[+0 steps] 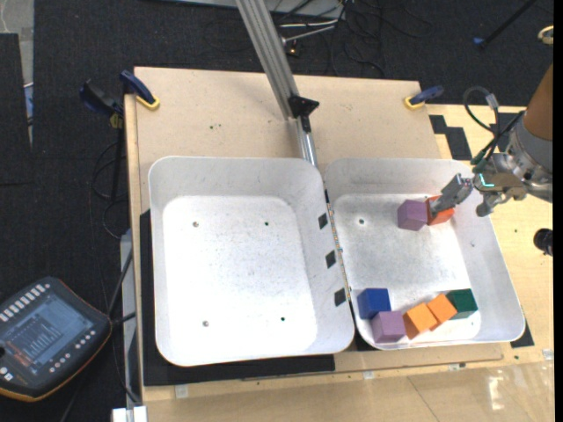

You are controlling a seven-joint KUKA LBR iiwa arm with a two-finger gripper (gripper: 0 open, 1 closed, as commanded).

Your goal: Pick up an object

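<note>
Reaching in from the right, the gripper point(466, 196) hangs over the far right part of the right bin point(493, 262), its grey body just past that bin's right rim. One dark finger slants down and left to the red-orange block point(442, 212); the other finger sits off to the right near the rim, so the fingers look spread apart with nothing gripped between them. The block touches or sits just under the left fingertip, though actual contact cannot be judged.

This red-orange block lies close to the bin's far right corner, partly hidden by the finger; its visible long side runs roughly from near left to far right. Touching its left face is a purple cube point(412, 214), set slightly askew to the bin's walls.

Along the near edge of the same bin four more blocks sit in a loose row: a blue cube point(374, 301), a second purple block point(388, 325), an orange block point(424, 315) and a green block point(462, 302) toward the near right corner. The left bin point(176, 200) lies alongside on the wooden bench point(220, 112).
</note>
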